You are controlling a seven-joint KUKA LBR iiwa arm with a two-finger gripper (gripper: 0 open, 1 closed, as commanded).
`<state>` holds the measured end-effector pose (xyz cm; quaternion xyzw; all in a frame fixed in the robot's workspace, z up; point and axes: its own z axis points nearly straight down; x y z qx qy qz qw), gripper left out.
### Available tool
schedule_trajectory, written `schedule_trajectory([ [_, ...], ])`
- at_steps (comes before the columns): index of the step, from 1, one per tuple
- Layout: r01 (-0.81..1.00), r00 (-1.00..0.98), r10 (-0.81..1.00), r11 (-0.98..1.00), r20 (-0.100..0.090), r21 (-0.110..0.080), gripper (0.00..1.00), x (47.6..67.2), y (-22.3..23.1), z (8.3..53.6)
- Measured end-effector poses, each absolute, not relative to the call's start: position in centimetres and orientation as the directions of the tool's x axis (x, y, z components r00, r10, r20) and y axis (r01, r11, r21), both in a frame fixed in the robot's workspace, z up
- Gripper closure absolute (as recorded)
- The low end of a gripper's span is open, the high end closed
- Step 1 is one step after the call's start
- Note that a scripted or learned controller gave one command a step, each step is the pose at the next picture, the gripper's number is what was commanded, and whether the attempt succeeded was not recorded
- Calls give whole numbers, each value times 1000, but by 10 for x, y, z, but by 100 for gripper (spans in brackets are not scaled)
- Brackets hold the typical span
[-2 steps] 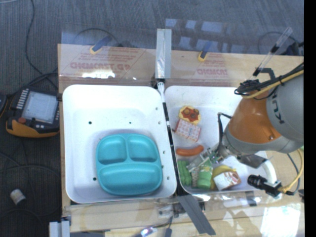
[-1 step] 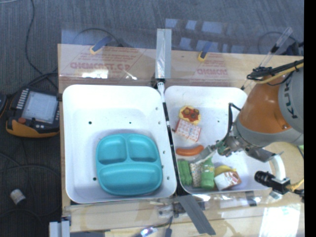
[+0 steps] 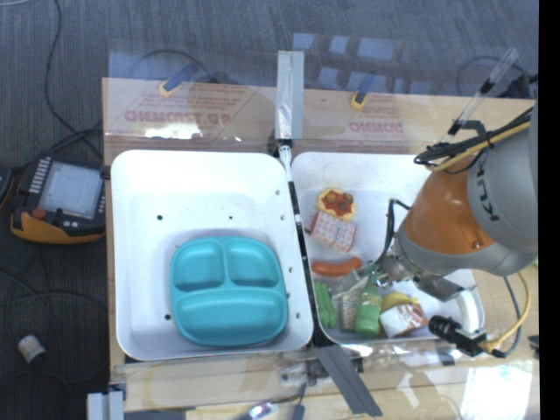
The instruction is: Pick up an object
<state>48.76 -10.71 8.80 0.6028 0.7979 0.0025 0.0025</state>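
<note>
The left bin holds a teal tray with three compartments, lying flat toward the near side. The right bin holds small toy food items. A pizza slice lies at the far left, with a pink wafer just near of it and a sausage nearer again. A green pod lies along the left wall. A green packet, a banana and a white cup crowd the near edge. The gripper is low over this cluster, just right of the sausage; finger state cannot be determined, since the wrist and clutter obscure the tips. No item is seen held. The items are judged light, rigid plastic, likely smooth and prone to slipping. The sausage is the clearest target: grasp across its short axis at mid-length.
</note>
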Motion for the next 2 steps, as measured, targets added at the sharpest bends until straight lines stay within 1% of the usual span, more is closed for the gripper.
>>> schedule_trajectory([
  [1,962,-274,962,274,4,5,100,489,-106,95],
  [2,987,-160,987,160,-1,-9,100,519,-44,180],
])
